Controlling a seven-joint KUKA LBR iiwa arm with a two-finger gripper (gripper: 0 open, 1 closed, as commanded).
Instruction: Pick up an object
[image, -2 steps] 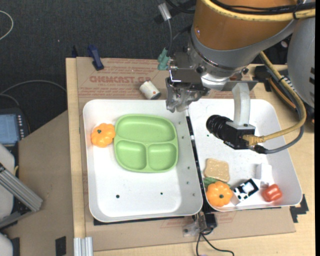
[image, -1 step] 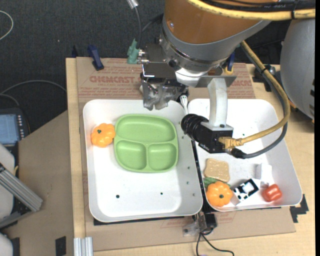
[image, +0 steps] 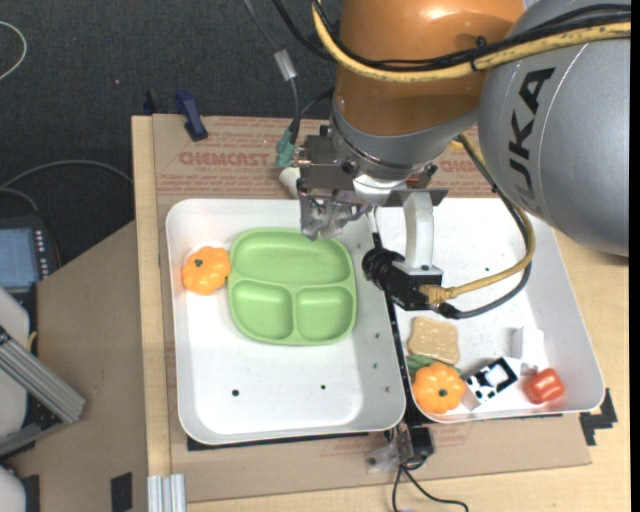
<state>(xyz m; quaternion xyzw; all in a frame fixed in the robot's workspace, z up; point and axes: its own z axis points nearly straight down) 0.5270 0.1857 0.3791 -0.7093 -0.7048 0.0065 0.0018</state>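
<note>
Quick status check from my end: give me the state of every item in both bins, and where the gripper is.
Green divided plate: flat in the left bin, compartments empty.
Left pumpkin: upright, against the plate's left edge.
Right pumpkin: upright in the right bin, near corner.
Toast slice: lying flat, just behind that pumpkin.
Red toy: resting loose on the bin floor.
Black-and-white block: between pumpkin and red toy.
Gripper: over the plate's far rim.
</note>
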